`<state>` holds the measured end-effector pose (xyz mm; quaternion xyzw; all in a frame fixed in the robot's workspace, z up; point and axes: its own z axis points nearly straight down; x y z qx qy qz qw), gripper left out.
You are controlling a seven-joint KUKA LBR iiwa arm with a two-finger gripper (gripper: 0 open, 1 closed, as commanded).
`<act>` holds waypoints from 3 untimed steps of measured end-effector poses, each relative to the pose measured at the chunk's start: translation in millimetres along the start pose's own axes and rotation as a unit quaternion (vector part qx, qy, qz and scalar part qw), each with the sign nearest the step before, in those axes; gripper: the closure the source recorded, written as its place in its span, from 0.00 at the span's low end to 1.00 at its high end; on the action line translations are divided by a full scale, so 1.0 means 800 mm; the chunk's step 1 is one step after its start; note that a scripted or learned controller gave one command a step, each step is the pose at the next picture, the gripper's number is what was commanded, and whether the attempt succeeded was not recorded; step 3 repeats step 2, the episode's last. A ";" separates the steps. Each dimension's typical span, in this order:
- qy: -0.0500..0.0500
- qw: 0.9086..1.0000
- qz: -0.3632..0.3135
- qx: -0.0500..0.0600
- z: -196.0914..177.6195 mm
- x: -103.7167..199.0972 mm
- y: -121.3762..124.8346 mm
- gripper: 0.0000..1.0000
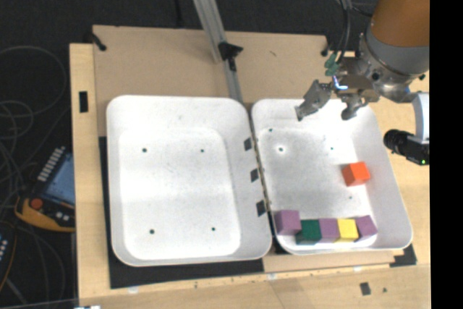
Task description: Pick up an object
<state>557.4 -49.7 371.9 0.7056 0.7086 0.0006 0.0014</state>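
Blocks (327,229) along near wall of right bin (318,155); left bin (177,177) adjoining.

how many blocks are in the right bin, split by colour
purple blocks: 3
green block: 1
yellow block: 1
orange block: 1
total: 6, all in the right bin; five sit in a row along its near edge, the orange one apart from them.
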 end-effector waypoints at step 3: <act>-0.002 1.000 0.006 0.002 0.210 -0.205 -0.023 0.00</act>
